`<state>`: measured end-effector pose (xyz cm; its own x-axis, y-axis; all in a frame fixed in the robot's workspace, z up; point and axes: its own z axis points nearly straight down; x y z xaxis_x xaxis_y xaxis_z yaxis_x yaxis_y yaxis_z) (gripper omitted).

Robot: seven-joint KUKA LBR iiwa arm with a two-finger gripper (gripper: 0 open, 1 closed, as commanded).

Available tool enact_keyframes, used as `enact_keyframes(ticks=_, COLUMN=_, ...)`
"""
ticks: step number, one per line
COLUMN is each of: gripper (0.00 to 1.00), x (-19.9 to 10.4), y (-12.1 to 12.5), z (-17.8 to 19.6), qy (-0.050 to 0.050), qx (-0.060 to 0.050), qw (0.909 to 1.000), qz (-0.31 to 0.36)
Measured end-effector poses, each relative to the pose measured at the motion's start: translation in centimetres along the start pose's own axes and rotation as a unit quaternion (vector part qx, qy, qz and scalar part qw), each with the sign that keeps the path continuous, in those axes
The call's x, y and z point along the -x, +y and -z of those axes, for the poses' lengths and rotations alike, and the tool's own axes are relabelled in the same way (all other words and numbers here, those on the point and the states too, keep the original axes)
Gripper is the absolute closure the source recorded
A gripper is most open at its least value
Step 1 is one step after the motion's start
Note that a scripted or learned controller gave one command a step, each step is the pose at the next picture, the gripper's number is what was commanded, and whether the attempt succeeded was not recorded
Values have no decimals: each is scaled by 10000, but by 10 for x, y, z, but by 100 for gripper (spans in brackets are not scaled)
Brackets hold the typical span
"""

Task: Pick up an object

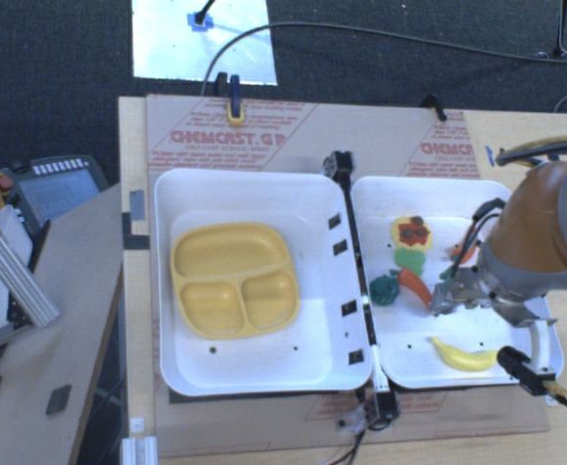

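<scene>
The right bin (pixel 516 381) holds several toy foods. A yellow slice with red topping (pixel 412 231) lies at the back, with a light green piece (pixel 409 258) just in front of it. A dark green broccoli-like piece (pixel 385 290) and an orange carrot (pixel 415 286) lie near the bin's left wall. A yellow banana (pixel 462 356) rests near the front. My gripper (pixel 443 300) is low in the bin, just right of the carrot and above the banana. A small orange piece (pixel 460 251) peeks out behind the wrist.
The left bin (pixel 196 187) holds a yellow divided tray (pixel 233 277). A black divider with clips (pixel 353 269) runs between the bins. The arm's orange band (pixel 545 223) hangs over the right bin's right side. A pendant (pixel 55 190) lies off the bench at left.
</scene>
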<state>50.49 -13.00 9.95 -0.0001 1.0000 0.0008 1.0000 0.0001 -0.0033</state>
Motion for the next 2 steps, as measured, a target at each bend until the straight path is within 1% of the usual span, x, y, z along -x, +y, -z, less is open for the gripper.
enact_keyframes(ticks=1, gripper=100, x=4, y=10, z=57, qy=-12, qx=39, qw=10000, qz=19)
enact_keyframes(ticks=2, gripper=100, x=3, y=19, z=117, qy=-13, qx=44, qw=10000, qz=23)
